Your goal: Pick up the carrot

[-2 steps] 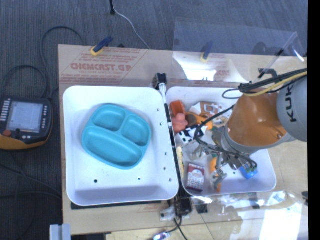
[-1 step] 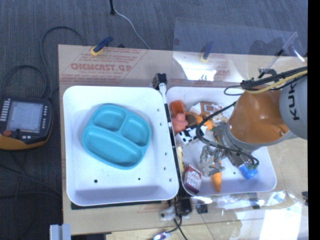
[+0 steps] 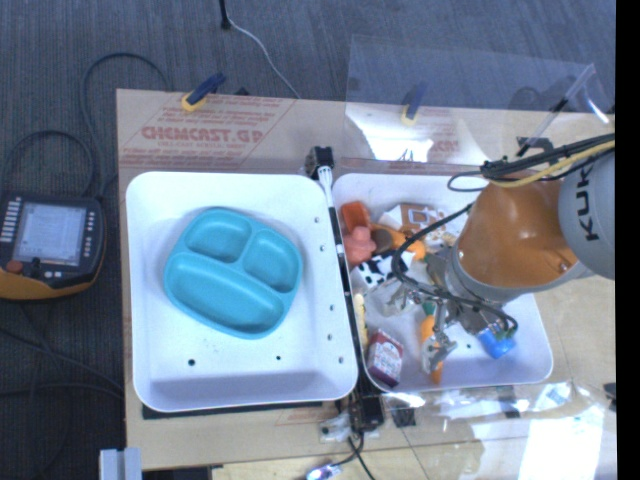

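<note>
Take the right bin [image 3: 540,363] as your landmark. The table [image 3: 200,133] carries it beside the left bin [image 3: 160,368], which holds a blue divided plate [image 3: 233,271]; none of that concerns this step. The arm [image 3: 520,238] reaches in over the right bin from its far right corner and covers much of the clutter there.

The gripper [image 3: 437,340] hangs low over the bin's middle, toward the near wall. A small orange carrot [image 3: 431,320] shows at its tip, with more orange just below that may be part of it. I cannot tell whether the gripper is parted or closed, or whether the carrot sits between them, so treat the grasp as unproven.

To do this well, centre the gripper along the carrot's length and close across its narrow width. Keep off the dark red packet [image 3: 385,356] toward the bin's left wall and the blue piece [image 3: 497,343] toward its right. Lift straight up and slowly, watching that the carrot rises with it.
</note>
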`<state>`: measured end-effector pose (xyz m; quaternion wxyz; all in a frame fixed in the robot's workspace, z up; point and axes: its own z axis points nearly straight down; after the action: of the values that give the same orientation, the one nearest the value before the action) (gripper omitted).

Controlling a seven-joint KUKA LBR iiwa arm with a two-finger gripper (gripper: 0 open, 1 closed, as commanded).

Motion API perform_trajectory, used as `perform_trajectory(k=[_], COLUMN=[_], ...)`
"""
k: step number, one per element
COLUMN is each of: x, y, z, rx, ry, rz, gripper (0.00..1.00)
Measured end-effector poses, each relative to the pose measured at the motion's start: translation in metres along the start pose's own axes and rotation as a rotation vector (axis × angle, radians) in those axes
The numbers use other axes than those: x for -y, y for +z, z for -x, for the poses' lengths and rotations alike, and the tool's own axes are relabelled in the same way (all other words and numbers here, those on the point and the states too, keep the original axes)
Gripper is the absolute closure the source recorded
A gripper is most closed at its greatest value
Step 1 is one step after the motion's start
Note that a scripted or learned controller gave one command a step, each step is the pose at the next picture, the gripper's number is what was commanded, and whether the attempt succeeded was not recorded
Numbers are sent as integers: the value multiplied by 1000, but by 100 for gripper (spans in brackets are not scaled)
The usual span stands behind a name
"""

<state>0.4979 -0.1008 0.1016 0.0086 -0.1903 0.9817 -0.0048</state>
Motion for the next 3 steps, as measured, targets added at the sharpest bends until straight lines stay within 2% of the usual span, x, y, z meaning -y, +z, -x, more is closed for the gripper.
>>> perform_trajectory(k=[1,2,3], x=[1,1,1], y=[-9,-9,-18], z=[1,1,2], rx=[1,1,2], ry=[1,2,3], rz=[-3,-2,-6], gripper=[100,0,100])
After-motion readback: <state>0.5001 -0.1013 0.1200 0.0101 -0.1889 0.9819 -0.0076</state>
